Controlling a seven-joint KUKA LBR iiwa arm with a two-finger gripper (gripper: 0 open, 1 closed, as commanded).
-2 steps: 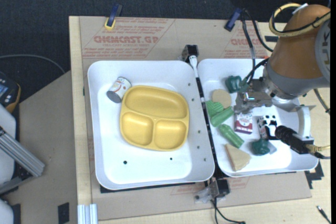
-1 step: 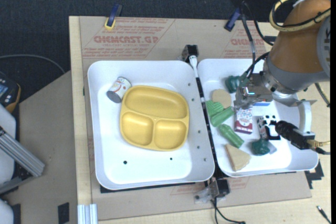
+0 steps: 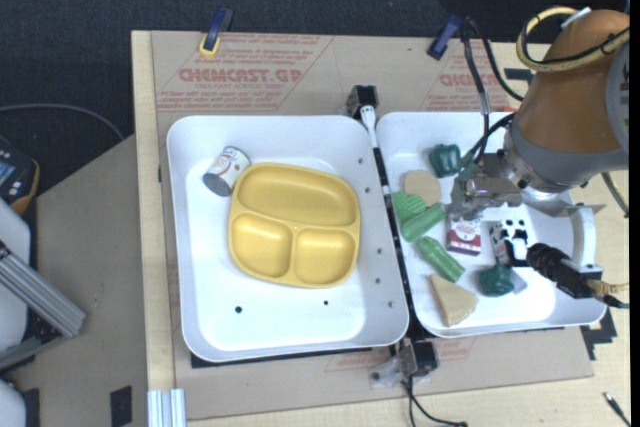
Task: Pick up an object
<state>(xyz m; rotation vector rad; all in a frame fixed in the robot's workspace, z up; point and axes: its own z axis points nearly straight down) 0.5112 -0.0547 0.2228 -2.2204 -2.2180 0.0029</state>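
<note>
My gripper hangs low over the middle of the right bin, reaching in from the right. Directly below it lies a small red and white packet. To its left are a green ridged piece, a green pod and a tan round piece. A dark green lump sits behind it. A black and white toy, a teal lump and a tan wedge lie nearer the front. Nothing shows between the fingers.
The left bin holds a yellow divided plate and a small tipped can at its back left. The ridge where the two bins meet runs just left of the green pieces.
</note>
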